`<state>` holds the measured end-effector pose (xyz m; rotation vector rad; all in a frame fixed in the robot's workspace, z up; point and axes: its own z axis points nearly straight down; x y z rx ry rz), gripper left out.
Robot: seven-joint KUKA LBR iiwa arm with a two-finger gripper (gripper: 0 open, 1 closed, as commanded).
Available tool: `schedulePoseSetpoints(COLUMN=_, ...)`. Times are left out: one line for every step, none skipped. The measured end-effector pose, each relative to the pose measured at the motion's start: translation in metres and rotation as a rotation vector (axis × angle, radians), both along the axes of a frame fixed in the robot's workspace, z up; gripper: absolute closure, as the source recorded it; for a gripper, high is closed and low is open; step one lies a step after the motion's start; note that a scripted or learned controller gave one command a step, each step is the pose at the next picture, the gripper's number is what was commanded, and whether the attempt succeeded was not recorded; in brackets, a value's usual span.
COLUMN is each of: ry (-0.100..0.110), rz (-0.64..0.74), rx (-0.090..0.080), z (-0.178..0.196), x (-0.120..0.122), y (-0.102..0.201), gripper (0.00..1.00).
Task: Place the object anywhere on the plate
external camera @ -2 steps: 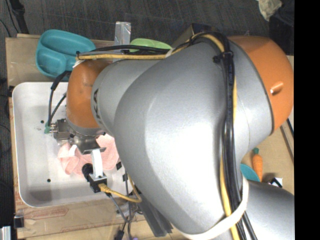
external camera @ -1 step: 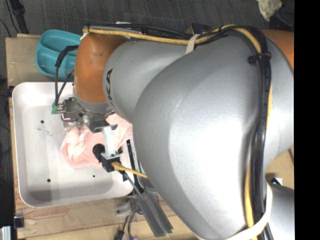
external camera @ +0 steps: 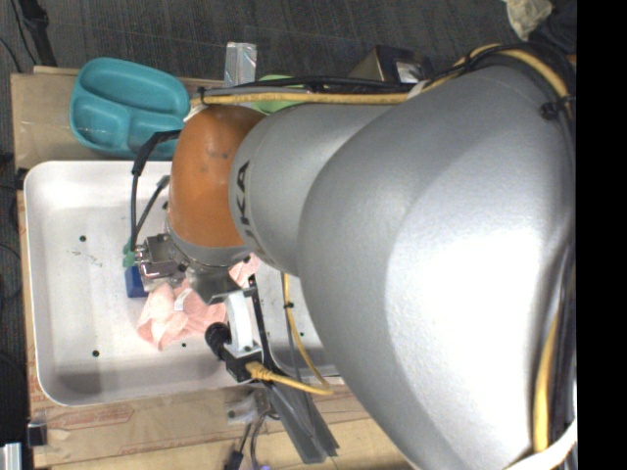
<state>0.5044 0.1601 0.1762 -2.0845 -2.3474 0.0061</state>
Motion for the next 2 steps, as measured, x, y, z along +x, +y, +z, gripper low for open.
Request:
schedulePoseSetpoints(ry=-0.001, rz=0.037, rx=0.001, z=0.014, x=0.031, y=-0.084, gripper=1.0)
schedulePoseSetpoints(ry=-0.002, rz=-0.011, rx=0.001, z=0.012, x=0.032, y=-0.041, gripper=1.0)
